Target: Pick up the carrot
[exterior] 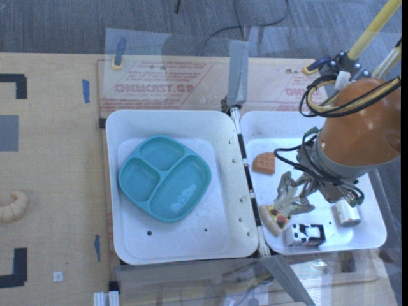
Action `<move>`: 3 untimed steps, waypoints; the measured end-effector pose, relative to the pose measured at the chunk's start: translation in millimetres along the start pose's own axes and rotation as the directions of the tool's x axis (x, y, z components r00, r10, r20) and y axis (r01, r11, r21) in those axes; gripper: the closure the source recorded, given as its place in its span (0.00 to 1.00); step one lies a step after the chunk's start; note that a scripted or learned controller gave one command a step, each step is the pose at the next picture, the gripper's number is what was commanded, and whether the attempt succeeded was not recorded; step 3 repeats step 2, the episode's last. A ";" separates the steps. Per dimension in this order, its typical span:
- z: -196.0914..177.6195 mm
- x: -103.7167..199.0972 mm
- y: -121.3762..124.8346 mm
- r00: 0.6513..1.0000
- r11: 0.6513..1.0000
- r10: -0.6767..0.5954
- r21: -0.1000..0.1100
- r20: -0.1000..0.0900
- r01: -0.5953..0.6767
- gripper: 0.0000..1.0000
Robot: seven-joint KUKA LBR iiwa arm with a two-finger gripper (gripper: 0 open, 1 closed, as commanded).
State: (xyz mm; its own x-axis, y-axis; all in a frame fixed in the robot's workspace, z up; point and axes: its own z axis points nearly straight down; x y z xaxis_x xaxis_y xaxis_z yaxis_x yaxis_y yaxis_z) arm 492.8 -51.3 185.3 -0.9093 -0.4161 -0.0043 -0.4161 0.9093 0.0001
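Spread a little, the metal two-finger gripper [290, 199] hangs low in the right white bin [376, 234] and grips nothing. Just under its tips lies what looks like the small orange carrot [275, 218]. A black-and-white toy [305, 234] sits right beside that, and a brown waffle piece [263, 164] lies farther up. I think the fingers could bump the toy or slip off the carrot.

From above I see the pincer [290, 199] low in the right bin [366, 238] over small items near a waffle piece [263, 164], and a teal divided plate [164, 178] in the left bin [127, 123].
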 end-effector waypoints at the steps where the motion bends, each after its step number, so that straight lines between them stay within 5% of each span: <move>1: -9.7 2.1 7.4 0.979 0.979 0.202 0.001 0.001 -0.202 1.00; 2: -9.8 0.4 8.2 0.898 0.898 0.440 0.001 0.001 -0.440 1.00; 3: -9.8 0.4 8.2 0.898 0.898 0.440 0.001 0.001 -0.440 1.00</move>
